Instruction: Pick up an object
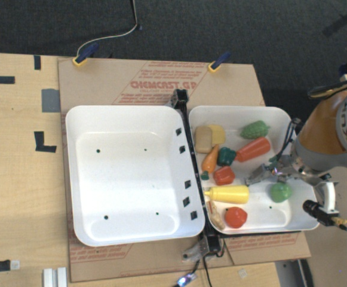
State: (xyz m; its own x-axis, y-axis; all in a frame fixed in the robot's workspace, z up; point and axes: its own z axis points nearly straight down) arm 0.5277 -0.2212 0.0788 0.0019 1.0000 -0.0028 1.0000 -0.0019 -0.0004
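The right bin (263, 221) holds several toy foods: a tan bread slice (204, 137), a yellow block (217, 134), a leafy green piece (254, 128), a red-orange pepper (252, 149), a carrot (211, 158), a dark green piece (226, 156), a red cube (224, 175), a yellow corn-like piece (227, 194), a red tomato (236, 216) and a green round fruit (280, 191). My gripper (263, 173) hangs low over the bin's right side, between the pepper and the green fruit. Nothing shows between its fingers.
The left bin (77, 160) lies beside the right one, separated by a black clip strip (188, 160). Both bins rest on a cardboard sheet (161, 79) on the wooden bench. The arm's orange band (319, 127) overhangs the right bin's right rim.
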